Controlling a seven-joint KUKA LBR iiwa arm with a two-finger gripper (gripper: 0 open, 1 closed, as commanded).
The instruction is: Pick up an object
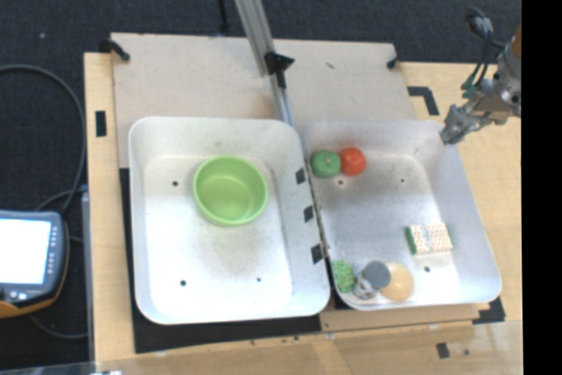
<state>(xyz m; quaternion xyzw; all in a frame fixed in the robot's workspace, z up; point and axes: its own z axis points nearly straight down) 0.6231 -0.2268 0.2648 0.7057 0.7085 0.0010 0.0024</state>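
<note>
The right bin point(457, 189) holds a green ball point(326, 162) and a red ball point(353, 161) side by side at its far left corner. A small checkered block point(429, 238) lies near its right wall. In the near left corner sit a green knobbly piece point(343, 277), a grey round object point(376, 275) and a tan ball point(398, 284). My gripper point(453, 133) hangs over the far right corner of the right bin, apart from all these objects. Nothing shows between its fingers.
The left bin point(158, 277) holds a light green bowl point(230, 190). A metal post point(250, 4) slants up from between the bins at the back. A tablet point(26, 259) lies off the bench at the left.
</note>
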